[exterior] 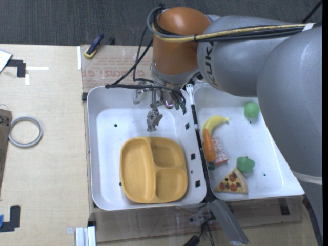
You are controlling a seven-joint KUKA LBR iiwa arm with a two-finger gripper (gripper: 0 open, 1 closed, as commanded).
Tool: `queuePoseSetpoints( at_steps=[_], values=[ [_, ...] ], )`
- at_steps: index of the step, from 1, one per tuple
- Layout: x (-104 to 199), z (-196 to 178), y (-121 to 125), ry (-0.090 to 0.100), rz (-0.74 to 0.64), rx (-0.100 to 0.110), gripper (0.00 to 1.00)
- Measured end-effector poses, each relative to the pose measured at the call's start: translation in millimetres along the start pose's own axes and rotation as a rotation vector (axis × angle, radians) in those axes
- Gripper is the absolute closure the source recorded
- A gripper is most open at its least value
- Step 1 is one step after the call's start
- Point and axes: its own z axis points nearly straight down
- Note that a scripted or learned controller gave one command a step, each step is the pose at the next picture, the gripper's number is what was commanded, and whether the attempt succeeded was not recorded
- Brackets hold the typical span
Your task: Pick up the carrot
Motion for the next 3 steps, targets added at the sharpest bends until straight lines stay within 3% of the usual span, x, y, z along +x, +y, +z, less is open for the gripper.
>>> queuePoseSetpoints(
  at_steps=[1,2,3],
  values=[
    [33,20,24,0.004,0.143,0.000,0.00],
    [19,-2,-17,0.000,0.135,0.001,0.00],
    [-13,46,65,-0.001,0.069,-0.002,0.00]
  ],
)
